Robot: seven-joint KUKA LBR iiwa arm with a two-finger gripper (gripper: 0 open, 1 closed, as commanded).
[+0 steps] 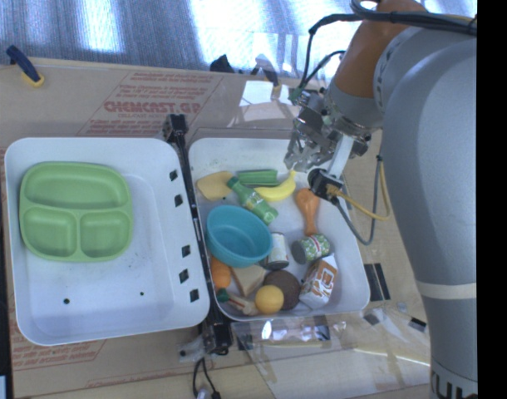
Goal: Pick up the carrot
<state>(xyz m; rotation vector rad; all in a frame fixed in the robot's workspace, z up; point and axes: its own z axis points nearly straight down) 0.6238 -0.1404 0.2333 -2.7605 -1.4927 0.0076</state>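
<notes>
Over the right bin's [347, 223] far end hangs the tool [305, 158]; whether it is apart or together cannot be told. Just below and right of the tool lies the carrot [307, 207], orange, pointing toward the near wall. Beside the tool sit a banana [276, 191] and a green bottle [255, 201]; a blue bowl [237, 234] rests nearer. Well left, a green tray [75, 211] lies in the other bin [37, 306].

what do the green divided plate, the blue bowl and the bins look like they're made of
Green divided plate: probably matte moulded plastic, with an even pale colour, soft rounded ridges and no glare.
Blue bowl: likely smooth plastic, with a uniform colour and a slight sheen inside.
White bins: seemingly thin formed plastic with rounded corners and a faint gloss, though coated metal can't be ruled out.
</notes>
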